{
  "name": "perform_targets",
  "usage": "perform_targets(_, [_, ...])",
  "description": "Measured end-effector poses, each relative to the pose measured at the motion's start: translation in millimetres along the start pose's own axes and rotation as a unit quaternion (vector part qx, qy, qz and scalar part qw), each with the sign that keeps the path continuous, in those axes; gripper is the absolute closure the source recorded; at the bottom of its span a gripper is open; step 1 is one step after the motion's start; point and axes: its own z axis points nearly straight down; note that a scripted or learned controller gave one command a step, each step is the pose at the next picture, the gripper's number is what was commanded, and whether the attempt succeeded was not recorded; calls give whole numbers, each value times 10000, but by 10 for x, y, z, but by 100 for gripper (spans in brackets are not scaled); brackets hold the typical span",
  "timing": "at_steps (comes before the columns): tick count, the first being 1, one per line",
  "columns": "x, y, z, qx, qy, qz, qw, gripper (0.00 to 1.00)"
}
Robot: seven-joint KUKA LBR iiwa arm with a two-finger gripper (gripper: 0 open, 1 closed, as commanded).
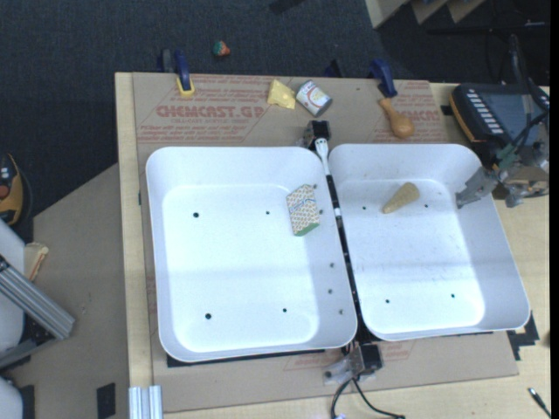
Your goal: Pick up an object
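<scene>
Two white bins: we see a patterned box (302,209) left, a tan wedge (401,197) right (end effector (469,189) state unclear).

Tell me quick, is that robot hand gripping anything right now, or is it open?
Hand: at the right bin's right rim, nothing seen in it; open or closed cannot be told.

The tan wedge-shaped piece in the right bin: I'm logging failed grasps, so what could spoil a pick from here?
The tan wedge-shaped piece is tapered and lies flat, so it may slip out sideways. The gripper sits at the right white bin's rim and could clip it. The patterned card box lies near the left white bin's wall, crowding any approach.
</scene>
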Motion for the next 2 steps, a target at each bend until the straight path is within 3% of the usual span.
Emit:
perform_targets(1, [-1, 8, -110, -19, -9, -5, 10000, 100])
perform_targets(2, [-230, -263, -1105, -65, -36, 12, 10000, 100])
